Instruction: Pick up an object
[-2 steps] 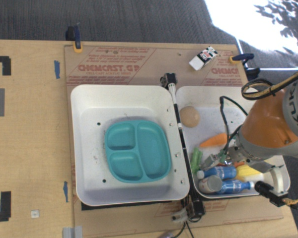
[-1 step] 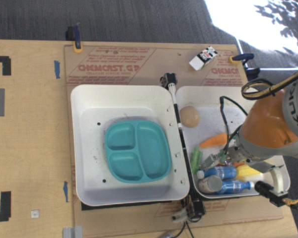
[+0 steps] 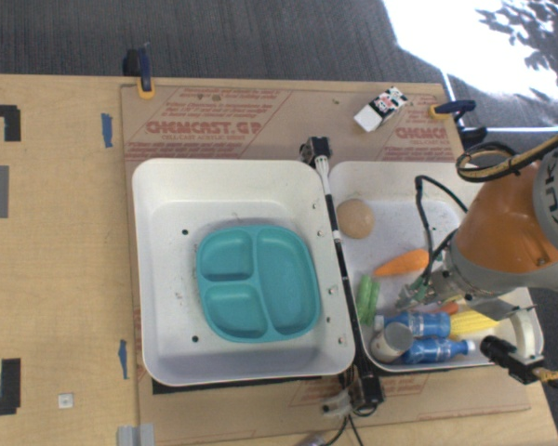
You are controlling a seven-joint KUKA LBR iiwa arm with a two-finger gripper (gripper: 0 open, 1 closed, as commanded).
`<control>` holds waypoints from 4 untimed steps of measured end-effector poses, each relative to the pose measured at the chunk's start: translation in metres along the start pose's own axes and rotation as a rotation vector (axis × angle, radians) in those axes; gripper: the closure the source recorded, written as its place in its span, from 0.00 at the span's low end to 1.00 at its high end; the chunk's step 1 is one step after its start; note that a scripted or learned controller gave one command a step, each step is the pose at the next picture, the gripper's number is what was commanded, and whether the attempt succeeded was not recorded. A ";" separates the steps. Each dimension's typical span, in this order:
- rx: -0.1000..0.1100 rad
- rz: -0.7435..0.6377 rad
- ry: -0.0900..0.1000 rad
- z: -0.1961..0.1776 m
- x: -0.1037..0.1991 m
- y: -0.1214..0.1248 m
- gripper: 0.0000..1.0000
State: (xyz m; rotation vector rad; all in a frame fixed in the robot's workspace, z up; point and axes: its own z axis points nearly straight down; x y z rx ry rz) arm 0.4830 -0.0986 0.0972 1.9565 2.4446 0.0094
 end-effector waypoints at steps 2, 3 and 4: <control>0.007 0.170 0.002 0.012 -0.021 0.070 0.00; 0.009 0.008 0.003 0.013 -0.030 0.122 0.00; 0.008 -0.028 0.003 0.014 -0.038 0.153 0.00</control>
